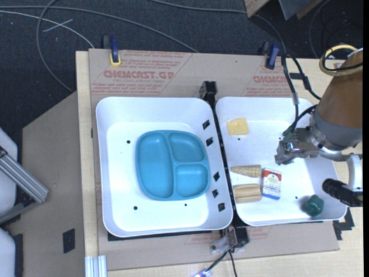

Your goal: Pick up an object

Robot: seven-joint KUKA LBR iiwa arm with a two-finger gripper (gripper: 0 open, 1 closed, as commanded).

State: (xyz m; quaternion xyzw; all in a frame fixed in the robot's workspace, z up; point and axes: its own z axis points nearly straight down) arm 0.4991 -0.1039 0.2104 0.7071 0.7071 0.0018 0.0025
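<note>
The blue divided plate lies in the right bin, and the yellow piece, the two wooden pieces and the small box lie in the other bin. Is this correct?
Not quite. The camera view shows the blue divided plate in the left bin. The yellow piece, the two wooden pieces and the small box lie in the other bin, the right one.

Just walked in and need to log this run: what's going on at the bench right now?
A grey and orange robot arm reaches in from the right, its claw over the right bin with nothing visibly held. In that bin lie a yellow block, a cone-shaped piece, a tan roll, a small red and white box and a dark green object. The left bin holds a blue divided plate.
</note>
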